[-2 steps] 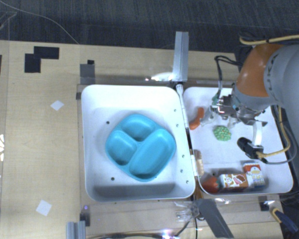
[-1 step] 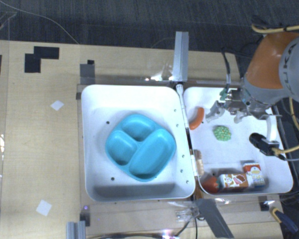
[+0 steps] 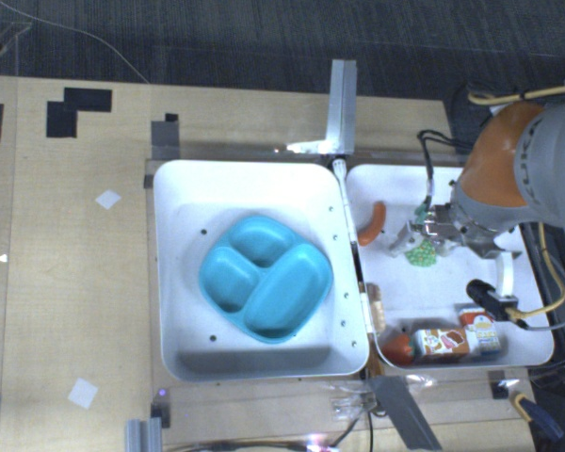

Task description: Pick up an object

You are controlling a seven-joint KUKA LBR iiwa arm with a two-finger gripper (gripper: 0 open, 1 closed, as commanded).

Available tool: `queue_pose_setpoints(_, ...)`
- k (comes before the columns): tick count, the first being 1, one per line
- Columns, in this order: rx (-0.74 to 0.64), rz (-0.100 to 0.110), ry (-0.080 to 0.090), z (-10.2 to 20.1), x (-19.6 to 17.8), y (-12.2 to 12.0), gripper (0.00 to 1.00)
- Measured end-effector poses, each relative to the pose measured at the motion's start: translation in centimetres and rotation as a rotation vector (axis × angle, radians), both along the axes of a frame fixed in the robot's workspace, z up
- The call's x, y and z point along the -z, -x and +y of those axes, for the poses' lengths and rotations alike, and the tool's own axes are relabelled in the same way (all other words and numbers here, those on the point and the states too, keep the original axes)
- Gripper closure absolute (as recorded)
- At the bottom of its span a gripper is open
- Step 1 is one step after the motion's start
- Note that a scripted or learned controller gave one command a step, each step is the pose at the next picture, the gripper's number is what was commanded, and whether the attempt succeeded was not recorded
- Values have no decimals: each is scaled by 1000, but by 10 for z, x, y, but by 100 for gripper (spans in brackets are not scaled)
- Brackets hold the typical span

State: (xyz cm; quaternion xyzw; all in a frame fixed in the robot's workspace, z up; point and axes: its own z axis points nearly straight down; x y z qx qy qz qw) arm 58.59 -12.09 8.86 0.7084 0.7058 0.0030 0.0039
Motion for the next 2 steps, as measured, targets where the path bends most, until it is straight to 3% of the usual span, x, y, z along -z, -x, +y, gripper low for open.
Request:
queue_pose_setpoints(1,-1,-7,2,0,-12,-2,100)
queue_pose_setpoints(2,-155,4,1,-16,-73,-16,100)
